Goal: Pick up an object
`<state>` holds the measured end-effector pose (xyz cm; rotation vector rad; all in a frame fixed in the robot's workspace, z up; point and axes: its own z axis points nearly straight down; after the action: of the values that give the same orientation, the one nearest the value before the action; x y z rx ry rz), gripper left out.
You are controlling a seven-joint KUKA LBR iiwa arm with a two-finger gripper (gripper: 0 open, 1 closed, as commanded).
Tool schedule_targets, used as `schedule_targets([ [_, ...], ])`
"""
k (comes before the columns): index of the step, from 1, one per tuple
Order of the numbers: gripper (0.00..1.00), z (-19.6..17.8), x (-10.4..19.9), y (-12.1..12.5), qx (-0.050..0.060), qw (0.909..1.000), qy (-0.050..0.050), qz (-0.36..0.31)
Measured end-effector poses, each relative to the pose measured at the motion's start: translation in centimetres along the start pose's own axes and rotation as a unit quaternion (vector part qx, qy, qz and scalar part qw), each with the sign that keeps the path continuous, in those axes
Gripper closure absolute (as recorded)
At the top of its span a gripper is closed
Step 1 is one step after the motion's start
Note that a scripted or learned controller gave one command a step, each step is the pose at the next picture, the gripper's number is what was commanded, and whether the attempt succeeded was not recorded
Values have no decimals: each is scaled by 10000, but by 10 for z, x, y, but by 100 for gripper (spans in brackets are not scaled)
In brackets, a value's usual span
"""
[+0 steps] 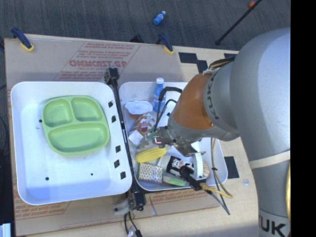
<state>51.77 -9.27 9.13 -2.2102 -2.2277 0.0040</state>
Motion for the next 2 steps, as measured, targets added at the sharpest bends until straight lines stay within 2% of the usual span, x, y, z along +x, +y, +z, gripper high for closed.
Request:
schedule_targets([
  [1, 0, -11, -9, 56, -12, 10000, 2, 19],
  [2, 100, -20, -9, 56, -5, 10000, 8, 3],
])
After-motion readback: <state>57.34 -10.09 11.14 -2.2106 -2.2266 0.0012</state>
